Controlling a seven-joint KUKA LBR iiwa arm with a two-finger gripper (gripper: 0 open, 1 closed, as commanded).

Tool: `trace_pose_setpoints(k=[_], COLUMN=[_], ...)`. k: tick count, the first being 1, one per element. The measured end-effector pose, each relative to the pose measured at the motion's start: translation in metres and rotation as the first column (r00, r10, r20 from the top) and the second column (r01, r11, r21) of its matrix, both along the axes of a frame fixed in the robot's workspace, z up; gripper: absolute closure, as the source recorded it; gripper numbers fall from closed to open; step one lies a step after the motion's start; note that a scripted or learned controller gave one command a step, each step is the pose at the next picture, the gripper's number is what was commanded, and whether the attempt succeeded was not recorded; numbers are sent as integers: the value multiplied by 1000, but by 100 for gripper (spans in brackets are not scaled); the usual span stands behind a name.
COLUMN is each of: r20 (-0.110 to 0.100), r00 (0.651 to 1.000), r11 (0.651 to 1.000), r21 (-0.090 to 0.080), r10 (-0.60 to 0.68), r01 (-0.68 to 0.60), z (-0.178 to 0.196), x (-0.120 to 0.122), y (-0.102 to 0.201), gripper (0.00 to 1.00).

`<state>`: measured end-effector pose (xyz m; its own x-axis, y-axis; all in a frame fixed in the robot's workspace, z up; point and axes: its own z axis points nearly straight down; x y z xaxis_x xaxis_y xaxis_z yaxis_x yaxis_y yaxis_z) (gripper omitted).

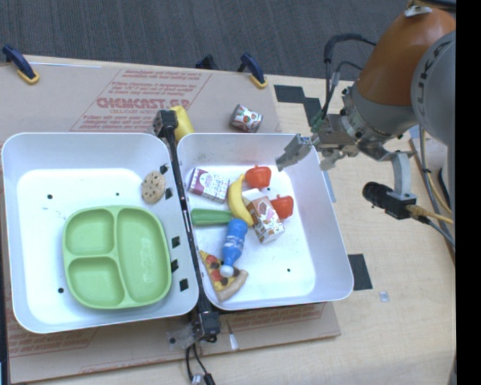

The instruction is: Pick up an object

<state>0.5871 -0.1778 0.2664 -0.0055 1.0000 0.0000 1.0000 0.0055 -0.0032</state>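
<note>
The right bin [325, 251] holds a heap of toy food: a yellow banana [239, 200], a red tomato [258, 176], a red-and-white carton [208, 184], a patterned small box [264, 220], a green cucumber [212, 216], a blue bottle [233, 244] and a pizza slice [223, 277]. My gripper [311, 157] hangs over the bin's upper right rim, above and to the right of the tomato. Its two fingers stand open with nothing between them.
The left bin [32, 163] holds a green divided plate [116, 257] and a cookie [152, 187]. Behind the bins, a small printed cup [246, 119] lies on the cardboard and a yellow toy [180, 123] rests at the divider. Blue clamps [252, 68] hold the board's far edge.
</note>
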Motion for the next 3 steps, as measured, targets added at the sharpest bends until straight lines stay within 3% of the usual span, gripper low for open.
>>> trace_pose_setpoints(k=[1, 2, 3], r20=[-4, -2, 0], r00=[1000, 1000, 1000], r11=[1000, 1000, 1000], r21=[2, -1, 1], r10=[1, 5, 3], r01=[-1, -5, -3], z=[-149, -138, -76], x=[-37, -35, -87], y=[23, 22, 59], gripper=[0, 100, 100])
